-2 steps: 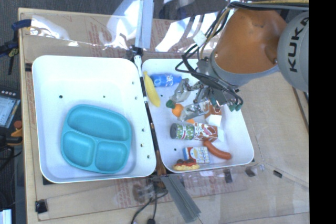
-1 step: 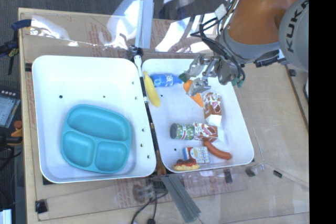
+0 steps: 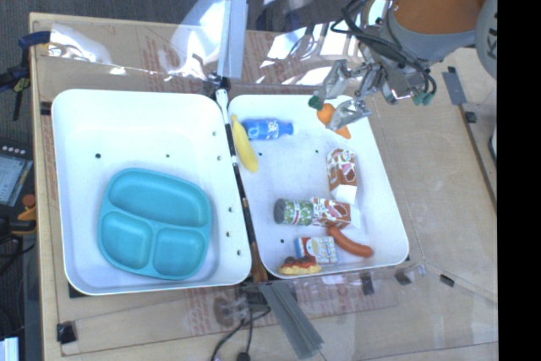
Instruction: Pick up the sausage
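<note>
You'll find the sausage [image 3: 351,243] lying in the right bin [image 3: 385,182], near its front right corner, just beside a small carton [image 3: 319,248] and a patterned bottle [image 3: 311,211] lying on its side. Your end effector [image 3: 342,107] sits over that bin's far right corner, well apart from the sausage, its fingers closed on an orange carrot-like piece [image 3: 331,117]. The left bin [image 3: 76,123] carries 1 blue divided tray [image 3: 155,222] with 3 compartments.

Hand [image 3: 341,107] hovers near carrot [image 3: 325,114], sausage [image 3: 350,243] apart.
</note>
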Robot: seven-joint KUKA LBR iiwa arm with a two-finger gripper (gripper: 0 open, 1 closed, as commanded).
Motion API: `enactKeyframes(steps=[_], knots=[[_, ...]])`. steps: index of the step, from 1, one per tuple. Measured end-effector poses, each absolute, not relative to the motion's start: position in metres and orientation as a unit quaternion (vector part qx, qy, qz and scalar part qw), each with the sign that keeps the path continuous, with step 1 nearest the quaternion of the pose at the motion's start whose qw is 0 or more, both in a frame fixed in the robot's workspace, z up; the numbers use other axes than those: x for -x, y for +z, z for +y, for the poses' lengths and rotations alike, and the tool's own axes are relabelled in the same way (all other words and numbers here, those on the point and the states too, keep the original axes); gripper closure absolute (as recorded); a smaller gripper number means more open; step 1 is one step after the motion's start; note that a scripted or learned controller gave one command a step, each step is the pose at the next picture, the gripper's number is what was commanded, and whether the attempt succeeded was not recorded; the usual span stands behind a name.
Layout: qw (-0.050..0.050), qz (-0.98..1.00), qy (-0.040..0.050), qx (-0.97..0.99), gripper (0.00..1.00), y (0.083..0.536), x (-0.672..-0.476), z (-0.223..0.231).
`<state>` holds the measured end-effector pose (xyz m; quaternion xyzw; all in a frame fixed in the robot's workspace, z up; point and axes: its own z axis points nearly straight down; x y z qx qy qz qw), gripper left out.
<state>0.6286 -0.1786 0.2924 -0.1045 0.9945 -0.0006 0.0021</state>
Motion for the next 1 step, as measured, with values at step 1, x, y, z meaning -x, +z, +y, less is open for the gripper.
enactKeyframes(steps=[1], knots=[[0.004, 0.995, -0.0013, 0.104, 1.0, 0.3033, -0.6295, -0.1786]])
